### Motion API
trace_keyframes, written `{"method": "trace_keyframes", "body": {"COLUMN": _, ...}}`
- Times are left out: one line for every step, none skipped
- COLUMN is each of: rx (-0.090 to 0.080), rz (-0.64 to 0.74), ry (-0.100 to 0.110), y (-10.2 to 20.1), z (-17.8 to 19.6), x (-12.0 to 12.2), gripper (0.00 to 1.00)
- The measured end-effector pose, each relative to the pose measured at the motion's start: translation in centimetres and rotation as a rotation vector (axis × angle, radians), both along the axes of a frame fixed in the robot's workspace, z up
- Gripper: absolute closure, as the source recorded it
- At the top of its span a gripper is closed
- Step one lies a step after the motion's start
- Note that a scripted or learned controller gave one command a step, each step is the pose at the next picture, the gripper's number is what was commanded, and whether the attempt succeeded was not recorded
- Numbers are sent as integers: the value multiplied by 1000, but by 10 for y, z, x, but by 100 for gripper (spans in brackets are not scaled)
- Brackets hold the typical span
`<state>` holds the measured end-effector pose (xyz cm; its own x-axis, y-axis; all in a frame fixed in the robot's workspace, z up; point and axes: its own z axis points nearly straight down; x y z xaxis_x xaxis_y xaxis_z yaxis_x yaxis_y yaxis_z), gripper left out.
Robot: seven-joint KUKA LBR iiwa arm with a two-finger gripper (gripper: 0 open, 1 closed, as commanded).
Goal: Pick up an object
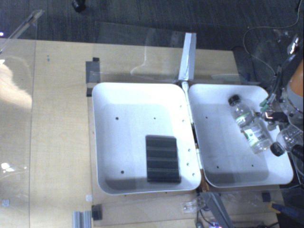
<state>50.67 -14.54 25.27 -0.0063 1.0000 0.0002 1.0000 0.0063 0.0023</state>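
A clear plastic bottle (247,122) with a black cap lies slantwise in the right bin (223,170), cap toward the back. My gripper (267,113) hangs low over that bin's right side, right next to the bottle's middle. Whether it touches the bottle is unclear. A black ridged block (162,159) lies flat in the left bin (123,108), near its front wall.
The two white bins sit side by side on the wooden bench, split by a narrow divider (192,127). A metal strip (187,56) stands behind them. Cables and clamps crowd the bench's front right edge (213,213).
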Motion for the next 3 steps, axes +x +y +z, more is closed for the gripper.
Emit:
{"method": "trace_keyframes", "body": {"rx": 0, "rz": -25, "ry": 0, "y": -27, "z": -40, "x": 74, "gripper": 0}}
{"method": "trace_keyframes", "body": {"rx": 0, "rz": -23, "ry": -6, "y": -26, "z": -29, "x": 76, "gripper": 100}}
{"method": "trace_keyframes", "body": {"rx": 0, "rz": -23, "ry": -6, "y": -26, "z": -29, "x": 76, "gripper": 0}}
